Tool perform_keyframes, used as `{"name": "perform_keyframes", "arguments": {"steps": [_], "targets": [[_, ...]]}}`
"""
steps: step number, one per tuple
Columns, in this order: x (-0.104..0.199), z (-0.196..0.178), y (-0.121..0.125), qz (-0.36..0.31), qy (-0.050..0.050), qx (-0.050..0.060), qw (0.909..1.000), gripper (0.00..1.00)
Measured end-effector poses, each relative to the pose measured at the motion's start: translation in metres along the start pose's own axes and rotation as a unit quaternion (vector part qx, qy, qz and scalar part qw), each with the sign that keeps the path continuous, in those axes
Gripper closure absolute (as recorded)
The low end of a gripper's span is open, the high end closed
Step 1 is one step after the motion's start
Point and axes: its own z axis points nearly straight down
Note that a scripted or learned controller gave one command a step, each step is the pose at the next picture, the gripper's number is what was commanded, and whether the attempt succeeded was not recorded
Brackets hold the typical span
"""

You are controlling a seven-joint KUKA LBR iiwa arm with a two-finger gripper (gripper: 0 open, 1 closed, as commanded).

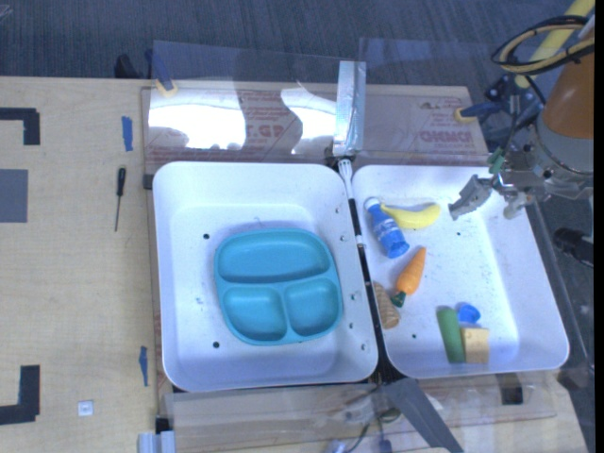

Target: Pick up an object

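Two shallow white bins are sitting side by side on the bench: the left bin (179,253) is carrying a blue divided tray (277,285), and the right bin (510,272) is holding the loose pieces any one of which would satisfy the task. The arm (571,111) is reaching in from the right, and its gripper (491,194) is hanging above the bin's upper right corner with its two fingers spread apart and nothing between them. To do this step well, I judge the arm should be choosing a piece that is lying clear of its neighbours, lining the fingers across its narrow width, and descending straight before closing. The banana (413,215) is lying nearest, just to the left of the gripper, though it is touching the blue bottle (387,230), which could be crowding one finger. The carrot (409,274) is sitting lower and further left with free floor around it. The green cylinder (449,334), the tan block (475,343) and the small blue piece (467,313) are clustering near the front edge, well apart from the gripper.
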Motion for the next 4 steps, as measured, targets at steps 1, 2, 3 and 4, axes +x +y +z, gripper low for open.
{"name": "perform_keyframes", "arguments": {"steps": [1,2,3,4], "targets": [[0.055,0.118,-0.031,-0.075,0.001,0.003,0.9972,0.00],[0.043,0.143,-0.031,-0.106,0.000,-0.002,0.9944,0.00],[0.042,0.130,-0.029,-0.105,-0.001,-0.006,0.9945,1.00],[0.069,0.043,-0.020,-0.015,0.000,-0.004,0.9999,1.00]]}}
